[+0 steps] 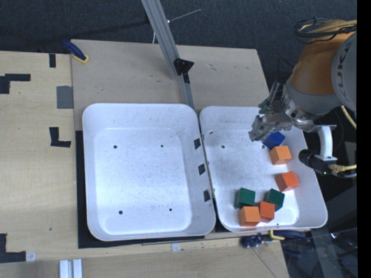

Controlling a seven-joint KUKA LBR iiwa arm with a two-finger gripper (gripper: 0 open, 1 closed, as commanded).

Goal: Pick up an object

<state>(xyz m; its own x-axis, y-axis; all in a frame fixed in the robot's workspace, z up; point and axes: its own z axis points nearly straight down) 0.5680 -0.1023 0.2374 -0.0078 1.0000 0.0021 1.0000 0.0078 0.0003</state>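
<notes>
Lowest in the frame, at the right bin's (313,219) bottom edge, two orange blocks (250,215) sit touching two green blocks (245,197). Higher up lie two more orange blocks (280,154). Above them, the gripper (261,130) hovers beside a blue block (274,139); its grip cannot be told.

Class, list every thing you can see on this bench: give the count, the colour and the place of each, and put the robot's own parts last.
Orange blocks: four, orange, right bin; two on its right side, two near its front edge.
Green blocks: two, dark green, right bin, near the front, beside the front orange pair.
Blue block: one, blue, right bin, under the gripper, partly hidden.
Bins: two, white, side by side on the bench.
Pole: one, grey metal, slanting from the top to the gap between the bins.
Gripper: one, grey, over the right bin's far right part.
Arm: one, grey with orange band, entering from the right.
</notes>
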